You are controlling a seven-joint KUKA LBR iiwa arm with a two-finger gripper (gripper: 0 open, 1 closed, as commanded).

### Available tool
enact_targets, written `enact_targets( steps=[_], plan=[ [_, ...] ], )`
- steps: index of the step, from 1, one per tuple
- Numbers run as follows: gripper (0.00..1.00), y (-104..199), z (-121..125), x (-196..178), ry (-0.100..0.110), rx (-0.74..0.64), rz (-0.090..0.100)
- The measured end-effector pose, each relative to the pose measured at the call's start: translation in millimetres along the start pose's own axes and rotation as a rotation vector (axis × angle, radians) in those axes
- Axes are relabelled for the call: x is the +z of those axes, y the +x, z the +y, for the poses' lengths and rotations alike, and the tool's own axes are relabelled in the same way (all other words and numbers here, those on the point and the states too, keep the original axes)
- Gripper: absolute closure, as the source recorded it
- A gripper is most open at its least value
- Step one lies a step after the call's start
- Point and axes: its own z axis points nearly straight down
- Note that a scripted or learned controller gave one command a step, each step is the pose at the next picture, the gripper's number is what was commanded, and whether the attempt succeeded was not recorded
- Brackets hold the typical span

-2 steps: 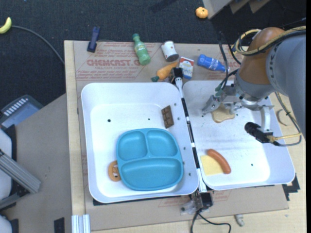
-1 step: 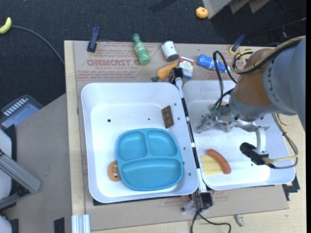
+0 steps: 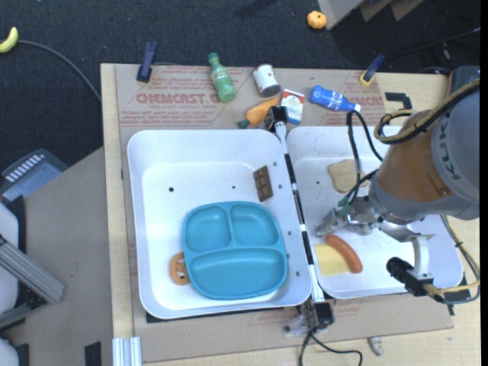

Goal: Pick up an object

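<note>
A red sausage lies in the right white bin, resting against a yellow cheese-like wedge near the bin's front. The end effector hangs just above and behind the sausage, low over the bin floor; whether it is wide or narrow cannot be told. A pale cracker-like piece sits farther back. The left bin holds a blue divided plate, a small pretzel and a brown chocolate piece.
</note>
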Motion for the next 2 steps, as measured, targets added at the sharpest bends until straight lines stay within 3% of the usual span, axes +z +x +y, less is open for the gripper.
enact_targets(
  steps=[1, 2],
  plan=[
    [0.0, -0.8, -33.2, -0.2, -0.001, 0.0, 0.0],
    [1.0, -0.4, -32.8, -10.2, -0.003, 0.0, 0.0]
  ],
)
